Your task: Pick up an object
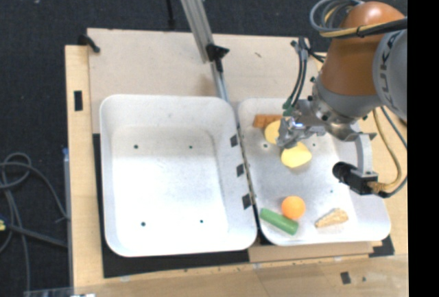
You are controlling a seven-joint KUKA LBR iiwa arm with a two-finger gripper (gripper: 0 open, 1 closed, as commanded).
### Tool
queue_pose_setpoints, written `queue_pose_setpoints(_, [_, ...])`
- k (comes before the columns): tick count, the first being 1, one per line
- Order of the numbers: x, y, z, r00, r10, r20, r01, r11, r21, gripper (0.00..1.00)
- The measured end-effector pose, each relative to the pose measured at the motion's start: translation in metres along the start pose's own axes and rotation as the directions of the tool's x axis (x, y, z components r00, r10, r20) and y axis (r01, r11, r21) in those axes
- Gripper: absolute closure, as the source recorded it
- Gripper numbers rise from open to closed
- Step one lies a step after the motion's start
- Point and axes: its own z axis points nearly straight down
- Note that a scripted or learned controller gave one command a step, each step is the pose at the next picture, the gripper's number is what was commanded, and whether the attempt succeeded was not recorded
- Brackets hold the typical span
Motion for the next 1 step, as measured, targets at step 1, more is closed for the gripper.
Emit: queue_pose_setpoints(1, [0.0489,0.0031,0.0149,1.000,0.001,0.000,-0.001,1.000,0.001,1.00])
